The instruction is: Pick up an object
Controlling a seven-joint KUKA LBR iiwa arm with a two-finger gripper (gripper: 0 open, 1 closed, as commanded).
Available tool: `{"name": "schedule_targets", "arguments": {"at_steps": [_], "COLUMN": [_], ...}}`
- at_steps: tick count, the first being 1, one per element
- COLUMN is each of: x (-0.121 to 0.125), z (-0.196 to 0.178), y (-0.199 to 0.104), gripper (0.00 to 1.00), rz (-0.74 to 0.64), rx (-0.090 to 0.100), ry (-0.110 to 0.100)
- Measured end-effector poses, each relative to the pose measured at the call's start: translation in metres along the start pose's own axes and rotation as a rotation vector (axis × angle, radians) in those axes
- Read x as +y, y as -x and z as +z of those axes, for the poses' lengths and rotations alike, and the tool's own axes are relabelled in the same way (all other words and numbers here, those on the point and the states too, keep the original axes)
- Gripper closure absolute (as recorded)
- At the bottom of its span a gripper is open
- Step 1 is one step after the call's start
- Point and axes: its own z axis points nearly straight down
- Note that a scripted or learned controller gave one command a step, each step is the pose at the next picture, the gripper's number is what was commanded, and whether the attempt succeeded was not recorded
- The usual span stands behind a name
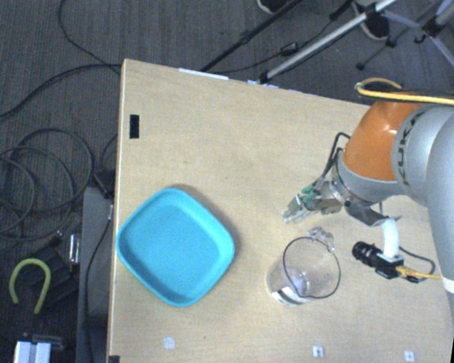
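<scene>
A clear glass cup (306,273) stands on the pale wooden tabletop (216,141), right of centre, with a small spout or handle at its far rim. A blue square plate (177,247) lies to its left, nearer the table's left edge. My gripper (299,207) hangs from the grey and orange arm that comes in from the right. It sits just beyond and a little left of the cup's far rim, close above the table. Nothing shows in the gripper's grasp.
The table's left edge runs down past the plate; beyond it the floor holds cables and a green hook. Small dark markers dot the table near its left and front edges. Bare tabletop spreads across the far half.
</scene>
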Motion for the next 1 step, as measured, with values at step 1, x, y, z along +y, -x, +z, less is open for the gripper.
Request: {"name": "schedule_targets", "arguments": {"at_steps": [1], "x": [-0.0556], "z": [-0.0054], "y": [0.0484], "gripper": [1.00], "rz": [-0.142], "rx": [-0.002], "ry": [0.002]}}
